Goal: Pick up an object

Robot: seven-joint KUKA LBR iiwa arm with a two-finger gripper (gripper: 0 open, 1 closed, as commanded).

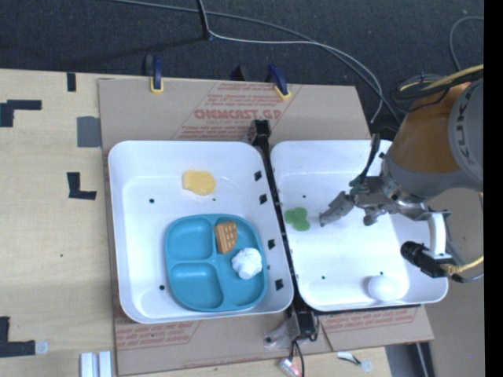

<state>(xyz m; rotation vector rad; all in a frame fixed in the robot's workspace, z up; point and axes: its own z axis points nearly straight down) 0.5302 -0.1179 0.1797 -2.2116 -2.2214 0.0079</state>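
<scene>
My gripper (346, 210) hangs over the right bin (346, 157), with two dark fingers spread apart and nothing between them. A small green object (297, 218) lies on the bin floor just left of the fingertips, apart from them. A white ball (385, 287) rests near the right bin's front edge. In the left bin (141, 167) a yellow piece (200, 182) lies at the back. A blue divided tray (192, 277) holds a tan waffle-like piece (226, 236) and a white lump (247, 263).
The arm's grey and orange body (432, 144) covers the right bin's right side. A black divider (273, 210) runs between the bins. Cables (259, 30) lie across the dark floor behind the cardboard base.
</scene>
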